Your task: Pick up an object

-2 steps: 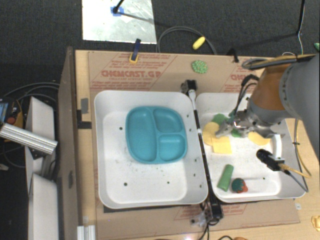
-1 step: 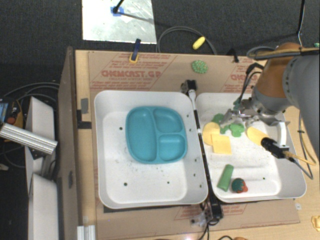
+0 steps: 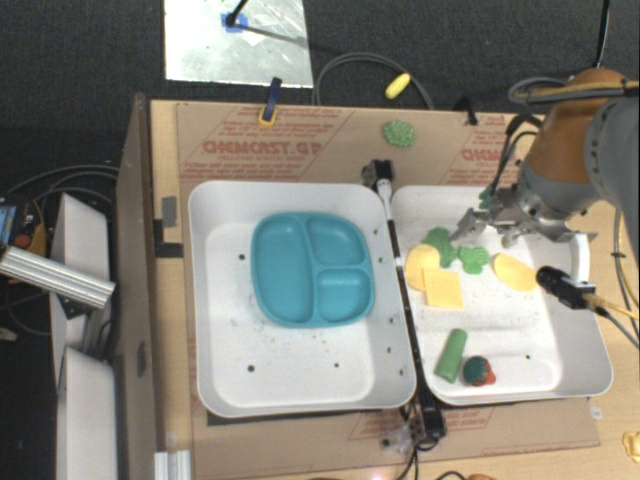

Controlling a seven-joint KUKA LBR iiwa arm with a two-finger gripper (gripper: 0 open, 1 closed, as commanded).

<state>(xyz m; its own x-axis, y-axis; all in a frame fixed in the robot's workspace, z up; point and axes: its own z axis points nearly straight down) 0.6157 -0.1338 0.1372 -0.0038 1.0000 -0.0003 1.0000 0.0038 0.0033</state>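
Arm comes in from the right of the frame, gripper (image 3: 480, 220) low over the upper-left part of the right bin (image 3: 575, 368). Can't tell the gripper's state from this angle, and nothing visibly sits in it.

Likely target is the cluster just below-left of it: green leafy piece (image 3: 470, 258), small green piece (image 3: 437, 238), yellow round piece (image 3: 421, 261), yellow square slab (image 3: 444, 289), all touching or nearly so. My guess is the gripper sits there because that's the densest spot.

Yellow oval (image 3: 514, 272) lies just right of the cluster, long axis running upper left to lower right. Green cylinder (image 3: 451, 354) lies flat near the bin's lower edge, long axis near vertical in frame, slightly tilted, with a red-and-green ball (image 3: 480, 370) beside it.

Left bin (image 3: 215, 298) holds a teal divided plate (image 3: 312, 270), well apart from the gripper.
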